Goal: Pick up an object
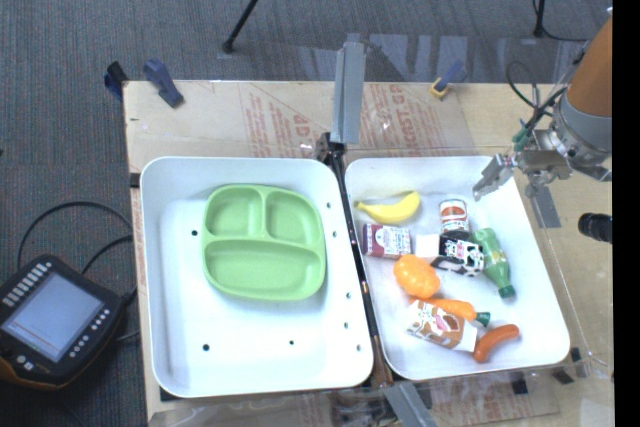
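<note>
Above the far right corner of the right bin (545,245), the pincer (520,170) hangs with its fingers spread apart and nothing between them. All the candidates for picking lie below and to the camera's left of it, clustered in that bin, while the left bin (170,315) carries a green divided plate (265,243).

Nearest the pincer is a small jar (453,213), standing just down and left of it. A green bottle (495,261) lies on its side close by, its long axis running from the bin's middle toward the near right, cap end pointing toward the near edge. A banana (390,207) lies farther left, its length roughly across the bin, curving upward at its right tip. An orange fruit (416,276), a carrot (462,309) and a sausage (497,342) sit toward the near side, well apart from the pincer.

Judging by closeness, the jar or the bottle would call for the shortest descent; the bottle would want the fingers set across its slanted axis.
</note>
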